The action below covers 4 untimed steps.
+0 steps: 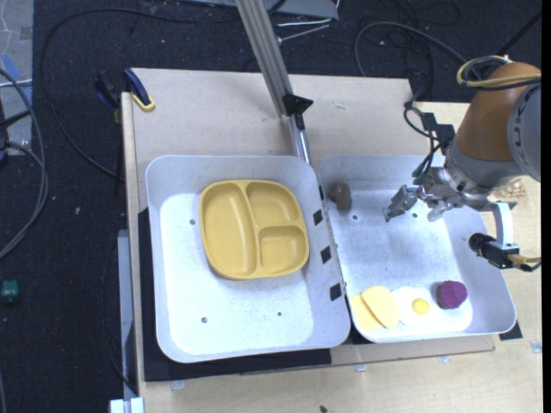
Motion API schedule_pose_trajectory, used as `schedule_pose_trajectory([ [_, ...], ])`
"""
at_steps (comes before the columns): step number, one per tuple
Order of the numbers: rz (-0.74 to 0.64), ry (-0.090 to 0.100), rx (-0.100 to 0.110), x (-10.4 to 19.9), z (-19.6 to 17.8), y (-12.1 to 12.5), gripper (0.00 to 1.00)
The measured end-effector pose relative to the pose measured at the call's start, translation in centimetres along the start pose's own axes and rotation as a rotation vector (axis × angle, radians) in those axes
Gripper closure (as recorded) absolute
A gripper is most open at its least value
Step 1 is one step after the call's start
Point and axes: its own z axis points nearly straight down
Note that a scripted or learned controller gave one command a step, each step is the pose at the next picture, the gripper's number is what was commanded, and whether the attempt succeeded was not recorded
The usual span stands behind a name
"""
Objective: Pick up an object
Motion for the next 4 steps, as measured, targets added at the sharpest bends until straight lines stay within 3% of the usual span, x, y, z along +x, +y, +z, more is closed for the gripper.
schedule_pose_trajectory([
  [1, 0.000, -0.001, -0.003, 0.1, 5.2, 0.0, 0.00],
  [2, 0.000, -0.002, -0.007, 0.0, 3.9, 0.1, 1.00],
  [4, -0.002, -0.003, -0.011, -0.5, -6.8, 0.5, 1.00],
])
